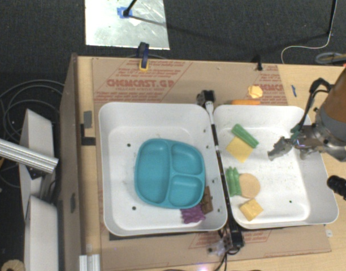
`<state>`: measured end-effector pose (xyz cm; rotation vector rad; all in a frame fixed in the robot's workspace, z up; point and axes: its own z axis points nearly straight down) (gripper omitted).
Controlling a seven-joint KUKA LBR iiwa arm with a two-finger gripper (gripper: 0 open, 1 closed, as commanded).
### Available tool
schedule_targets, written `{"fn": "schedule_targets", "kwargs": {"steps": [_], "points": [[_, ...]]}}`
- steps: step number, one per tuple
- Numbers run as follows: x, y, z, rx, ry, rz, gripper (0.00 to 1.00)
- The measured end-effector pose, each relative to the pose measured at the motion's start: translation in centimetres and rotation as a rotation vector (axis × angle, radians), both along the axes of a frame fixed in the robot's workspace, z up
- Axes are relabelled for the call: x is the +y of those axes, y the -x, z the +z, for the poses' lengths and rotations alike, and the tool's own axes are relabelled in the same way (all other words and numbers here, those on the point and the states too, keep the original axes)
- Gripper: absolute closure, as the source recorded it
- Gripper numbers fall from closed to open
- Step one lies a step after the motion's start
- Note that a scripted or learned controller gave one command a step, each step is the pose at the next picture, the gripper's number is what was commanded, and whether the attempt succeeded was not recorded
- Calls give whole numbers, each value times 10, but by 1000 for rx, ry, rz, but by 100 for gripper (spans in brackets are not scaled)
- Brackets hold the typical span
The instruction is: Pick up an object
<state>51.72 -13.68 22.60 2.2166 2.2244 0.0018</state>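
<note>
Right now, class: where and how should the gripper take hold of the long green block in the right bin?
Grip the long green block across its narrow width, near mid-length, coming straight down. It lies flat and diagonal, one end overlapping the square yellow block; its long sides look free for the fingers, so the gripper would probably need turning to match.

Foil sheet (126,14) far up-left of claw (279,147), metal rail (25,154) far left, cardboard (178,75) beneath
</note>
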Motion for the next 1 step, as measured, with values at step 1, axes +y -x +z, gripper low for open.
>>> {"fn": "schedule_targets", "kwargs": {"steps": [1], "points": [[30,-59,-148,1,-1,5,0]]}}
